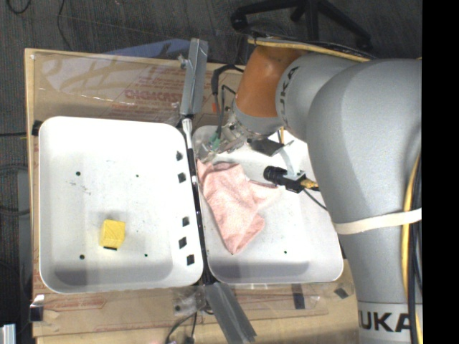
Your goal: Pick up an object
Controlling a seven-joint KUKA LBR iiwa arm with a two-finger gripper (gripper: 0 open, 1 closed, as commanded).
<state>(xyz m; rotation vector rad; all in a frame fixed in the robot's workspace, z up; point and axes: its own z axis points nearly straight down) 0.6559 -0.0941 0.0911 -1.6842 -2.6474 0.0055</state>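
Claw, finger state indiscernible, is hovering at the upper edge of a crumpled pink terry cloth lying in the right smooth white bin; a small yellow sponge block is resting in the left bin.

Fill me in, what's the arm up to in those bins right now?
The arm reaches in over the right bin, with its gripper down at the far left corner, just above the top edge of a crumpled pink cloth. Whether it has hold of the cloth can't be told. The left bin holds a small yellow block, untouched.
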